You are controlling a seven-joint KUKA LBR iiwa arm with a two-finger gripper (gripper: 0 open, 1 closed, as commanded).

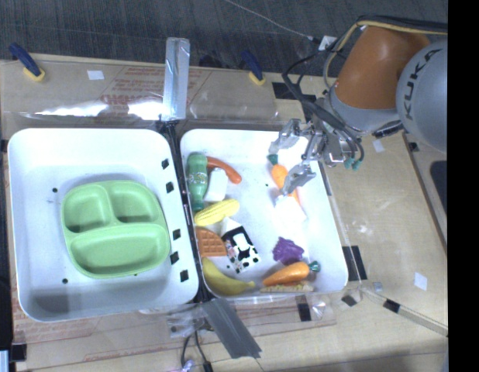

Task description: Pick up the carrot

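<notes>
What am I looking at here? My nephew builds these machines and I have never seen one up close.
One camera fixed above a bench looks down at a slant. The grey and orange thing at right is a robot arm; its gripper, a two-finger claw, hangs over the right bin. An orange piece sits by its fingers, but I cannot tell whether it is gripped. That bin holds toy food: a carrot, a banana, corn, purple grapes. The left bin holds a green divided plate.
</notes>
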